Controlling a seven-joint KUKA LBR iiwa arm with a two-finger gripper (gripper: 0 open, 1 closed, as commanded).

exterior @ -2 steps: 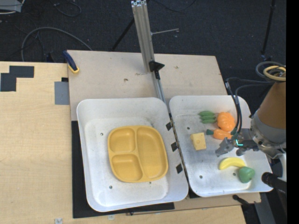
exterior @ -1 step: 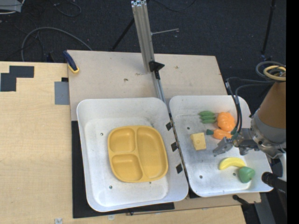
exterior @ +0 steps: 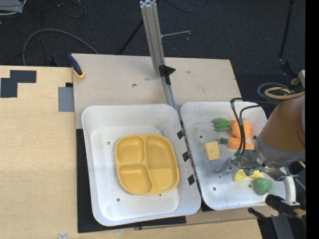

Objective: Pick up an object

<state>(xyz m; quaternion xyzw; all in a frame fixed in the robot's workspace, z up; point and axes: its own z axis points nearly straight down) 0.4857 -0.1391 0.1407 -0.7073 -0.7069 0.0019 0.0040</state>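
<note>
The right bin (exterior: 209, 193) holds several small toys. A yellow cheese-like block (exterior: 212, 151) lies near its middle, with a green pod (exterior: 219, 124) and an orange carrot piece (exterior: 238, 131) further back. A yellow piece (exterior: 246, 175) and a green pear-shaped toy (exterior: 262, 185) sit at the front right. My gripper (exterior: 234, 164) is low over the bin floor, just right of the yellow block and right behind the yellow piece. The arm's wrist hides part of the toys at the right.
The left bin (exterior: 99, 193) holds a yellow divided plate (exterior: 146, 163). A metal post (exterior: 155, 39) rises behind the bins. Black clips (exterior: 185, 156) join the two bins along their shared edge. The arm's orange band (exterior: 286, 128) overhangs the right bin's right rim.
</note>
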